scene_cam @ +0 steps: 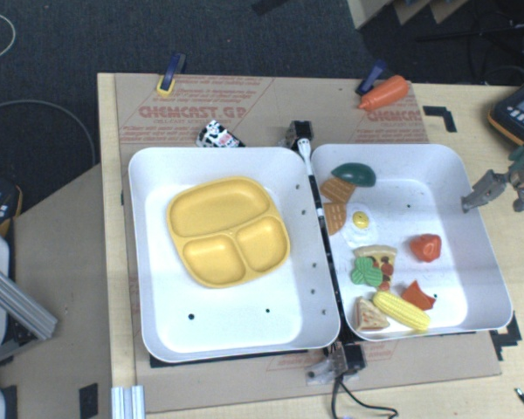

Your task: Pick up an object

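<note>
The claw (480, 192) is at the right rim of the right bin (472, 177), near its far corner, and nothing is between its fingers; whether they are open or closed I cannot tell, because they look small and blurred.

In the right bin lie toy foods. The corn cob (401, 311) is near the front wall, with its long axis running from upper left to lower right. Beside it are a sandwich wedge (370, 314), a red piece (418, 295), a pizza slice (375, 264), a fried egg (360, 220), a red tomato (426, 247) and a dark green piece (355, 174).

The left bin (148, 260) holds a yellow divided plate (227, 231). An orange carrot (384, 92) lies on the tabletop (113, 147) behind the bins.
</note>
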Robot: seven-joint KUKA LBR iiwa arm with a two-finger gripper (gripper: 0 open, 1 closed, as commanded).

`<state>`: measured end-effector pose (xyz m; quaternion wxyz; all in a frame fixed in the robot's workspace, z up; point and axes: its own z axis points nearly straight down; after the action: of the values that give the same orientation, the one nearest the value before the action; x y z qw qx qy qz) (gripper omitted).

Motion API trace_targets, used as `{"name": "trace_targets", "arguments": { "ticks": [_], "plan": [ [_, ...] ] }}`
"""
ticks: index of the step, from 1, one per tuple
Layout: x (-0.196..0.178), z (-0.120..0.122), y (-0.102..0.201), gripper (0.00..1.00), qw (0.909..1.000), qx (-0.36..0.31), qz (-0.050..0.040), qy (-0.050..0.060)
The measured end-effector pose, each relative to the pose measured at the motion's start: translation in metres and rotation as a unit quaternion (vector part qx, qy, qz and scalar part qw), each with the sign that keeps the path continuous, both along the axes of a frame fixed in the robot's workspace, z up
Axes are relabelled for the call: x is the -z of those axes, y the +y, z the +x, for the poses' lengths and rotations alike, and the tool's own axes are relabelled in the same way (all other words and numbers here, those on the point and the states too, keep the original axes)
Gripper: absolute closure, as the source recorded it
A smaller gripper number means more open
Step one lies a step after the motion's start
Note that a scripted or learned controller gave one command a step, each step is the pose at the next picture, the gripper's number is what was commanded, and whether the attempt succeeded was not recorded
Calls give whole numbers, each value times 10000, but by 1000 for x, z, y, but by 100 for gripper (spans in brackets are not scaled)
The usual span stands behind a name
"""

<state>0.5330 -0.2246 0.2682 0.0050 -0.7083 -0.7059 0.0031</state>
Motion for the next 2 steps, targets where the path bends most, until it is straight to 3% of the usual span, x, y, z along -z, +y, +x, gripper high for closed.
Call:
{"name": "trace_targets", "arguments": {
  "ticks": [1,2],
  "plan": [
    [-7,2,1,0,10000,-19,-19,-62],
    [48,10,8,0,10000,-28,1,-27]
  ]
}}
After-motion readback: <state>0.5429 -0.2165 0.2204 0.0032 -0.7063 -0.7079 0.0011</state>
